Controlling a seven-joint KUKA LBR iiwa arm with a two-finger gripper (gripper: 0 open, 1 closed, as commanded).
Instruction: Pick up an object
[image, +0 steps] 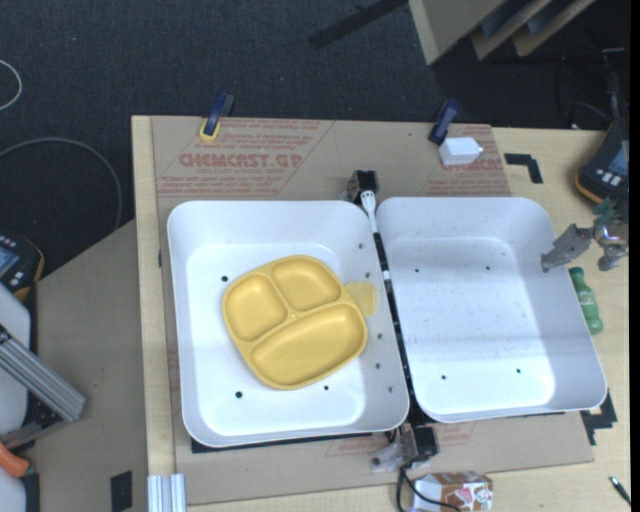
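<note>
- The gripper (585, 248) sits at about three o'clock in the camera view, at the right rim of the right bin (480, 400), well apart from the only candidate object.
- Its grey fingers (566, 247) appear spread with nothing between them, though that edge of the view is cluttered, so I read the gripper as released and unloaded rather than being sure of it.
- The object to pick is a yellow divided plate (293, 320) with three compartments, lying flat in the middle of the left bin (200, 225), toward nine o'clock from the gripper.
- A small pale yellow scrap (361, 296) pokes out from under the plate at its two o'clock edge; I cannot tell what it is.
- A green marker-like item (586, 298) lies just outside the right bin's rim, at about six o'clock from the gripper.
- Step in hand, as I judge it: the approach has not begun; nothing is grasped.
- The next move calls for crossing over the divider into the left bin and descending on a raised edge or inner ridge of the plate, since a flat, wide plate gives two fingers little else to pinch.
</note>
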